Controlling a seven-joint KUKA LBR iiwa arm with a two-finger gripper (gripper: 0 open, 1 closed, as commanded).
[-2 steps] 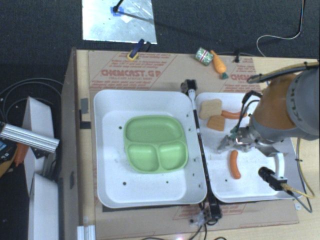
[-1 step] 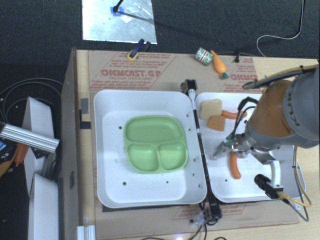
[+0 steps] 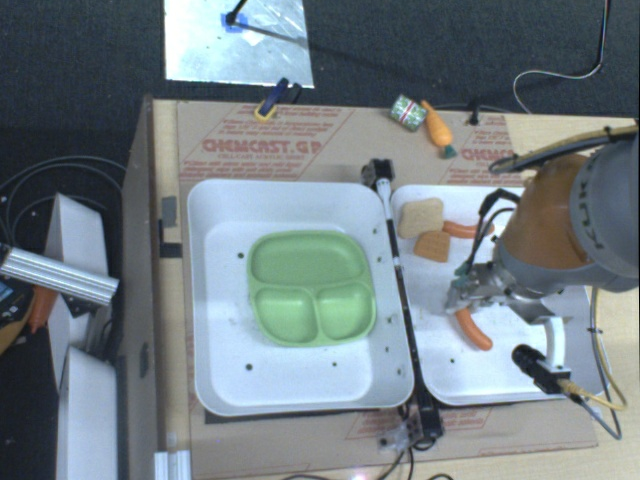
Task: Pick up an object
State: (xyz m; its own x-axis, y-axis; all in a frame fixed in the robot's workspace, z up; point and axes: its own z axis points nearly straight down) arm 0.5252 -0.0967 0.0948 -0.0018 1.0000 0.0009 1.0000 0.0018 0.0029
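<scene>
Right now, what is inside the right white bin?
In the right bin lie two tan bread-like pieces and an orange sausage-like toy by the gripper. Another orange piece shows partly; the arm covers the rest.

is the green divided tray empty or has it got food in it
Empty: all three compartments of the green tray show bare green in the left bin.

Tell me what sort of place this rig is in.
Probably a robotics lab bench: two white bins on taped cardboard, toy food such as a hot dog, loose cables on the dark floor.

Bright, even light; slightly soft focus.
</scene>
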